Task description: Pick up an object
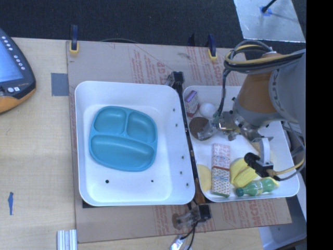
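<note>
My gripper [225, 125] hangs low over the back half of the right bin [289, 145], under the grey arm with its orange band [255, 95]. Just left of it lie a brown round object [199, 127] and a white ball [207, 109]. A small purple and red item [191, 99] lies at the bin's back left corner. Nearer the front are a patterned flat box [221, 168], a yellow banana [238, 171], a green bottle [256, 187] and a yellow piece [204, 177]. I see nothing held in the gripper.
The left bin [171, 139] holds a blue divided plate [124, 138]. A black cable part [258, 164] from the arm crosses above the banana. A grey and orange device [13, 69] sits on the bench at far left. Clamps [74, 45] hold the cardboard sheet.
</note>
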Controlling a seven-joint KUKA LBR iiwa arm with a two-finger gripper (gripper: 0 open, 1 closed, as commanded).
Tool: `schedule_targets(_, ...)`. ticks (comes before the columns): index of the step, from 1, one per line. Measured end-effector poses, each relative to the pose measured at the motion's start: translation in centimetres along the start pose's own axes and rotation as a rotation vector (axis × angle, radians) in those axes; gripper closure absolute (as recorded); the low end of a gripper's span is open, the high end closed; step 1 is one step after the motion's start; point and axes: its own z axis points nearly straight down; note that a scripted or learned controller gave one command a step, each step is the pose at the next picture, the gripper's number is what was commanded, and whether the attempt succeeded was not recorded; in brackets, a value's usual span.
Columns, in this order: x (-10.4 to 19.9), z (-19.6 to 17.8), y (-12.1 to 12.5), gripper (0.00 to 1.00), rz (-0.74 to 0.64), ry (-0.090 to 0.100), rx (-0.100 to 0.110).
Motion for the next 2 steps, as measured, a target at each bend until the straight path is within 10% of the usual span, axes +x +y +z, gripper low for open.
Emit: schedule_targets(2, -0.1, 0.3, 6.7, 0.0, 0.001, 0.001, 0.014)
